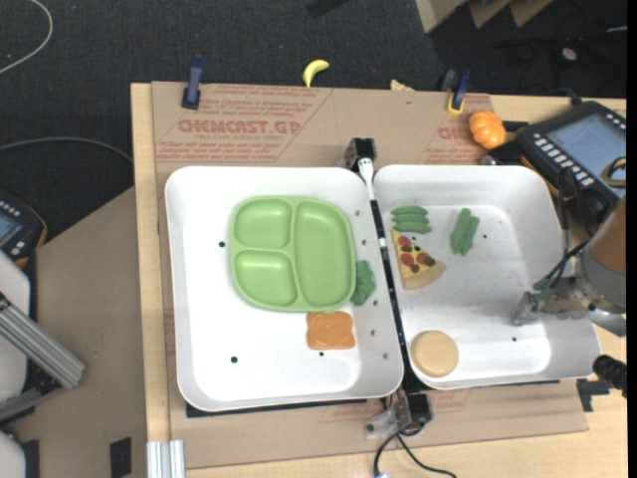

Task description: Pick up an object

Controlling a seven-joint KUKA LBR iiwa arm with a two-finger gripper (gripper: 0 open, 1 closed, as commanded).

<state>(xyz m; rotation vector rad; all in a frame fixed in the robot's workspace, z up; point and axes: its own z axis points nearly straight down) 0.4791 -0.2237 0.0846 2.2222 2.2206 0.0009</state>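
Reaching in from the right side of the camera view, my grey arm (609, 257) comes over the right bin (528, 192), and my gripper (532, 307) sits low near that bin's right wall, its metal tip pointing left toward the bin's middle. I cannot tell from this slanted view how the gripper is set, and nothing shows in its grasp.

The right bin holds the things I could pick up. A round tan cookie (435, 354) lies at the bin's near left corner, well apart from my gripper. A toy pizza slice (415, 258) lies against the left wall, with a green pea pod (409, 218) just above it. A second green vegetable (464, 231) rests near the middle of the far half, tilted slightly.

The left bin (194, 297) holds a light green divided plate (293, 253) with three compartments. An orange bread-like piece (329, 331) lies just below the plate. A small dark green piece (363, 283) touches the plate's right edge, close to the wall between the bins.

Both bins sit on a cardboard sheet (249, 118) held by blue clamps (192, 84). A small yellow banana (316, 70) lies beyond the far edge of the sheet, and an orange toy (487, 128) rests at the far right corner beside a black control pendant (577, 152).
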